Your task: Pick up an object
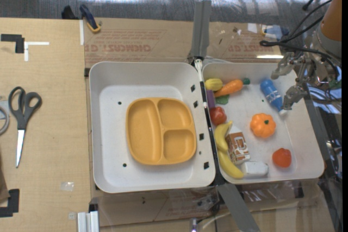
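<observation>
Blue bottle (271, 94) in right bin (312, 168) | gripper (288, 87) open, empty, just beside | I'm approaching; next: straddle, close.

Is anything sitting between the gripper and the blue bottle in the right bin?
Nothing visible does. The gripper hangs at the right bin's far right side, just beside the blue bottle. The orange pumpkin lies nearer the camera, out of the path.
</observation>
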Motion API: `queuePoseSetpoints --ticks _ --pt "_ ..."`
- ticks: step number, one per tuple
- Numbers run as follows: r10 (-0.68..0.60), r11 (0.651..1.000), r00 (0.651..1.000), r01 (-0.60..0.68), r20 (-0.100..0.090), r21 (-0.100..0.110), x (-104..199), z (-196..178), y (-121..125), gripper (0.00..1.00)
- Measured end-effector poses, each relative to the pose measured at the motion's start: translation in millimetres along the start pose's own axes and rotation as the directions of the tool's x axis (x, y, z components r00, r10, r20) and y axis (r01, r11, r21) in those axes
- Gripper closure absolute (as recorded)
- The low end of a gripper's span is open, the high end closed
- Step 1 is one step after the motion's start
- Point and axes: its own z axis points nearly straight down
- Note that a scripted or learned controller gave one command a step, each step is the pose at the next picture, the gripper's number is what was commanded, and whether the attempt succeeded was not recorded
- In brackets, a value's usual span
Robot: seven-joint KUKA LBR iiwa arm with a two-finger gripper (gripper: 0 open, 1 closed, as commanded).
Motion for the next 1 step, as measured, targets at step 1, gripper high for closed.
queuePoseSetpoints --ticks 1 --pt "-0.148 0.989 0.989 0.148 0.013 0.006 -14.1 126.6 1.9 0.00"
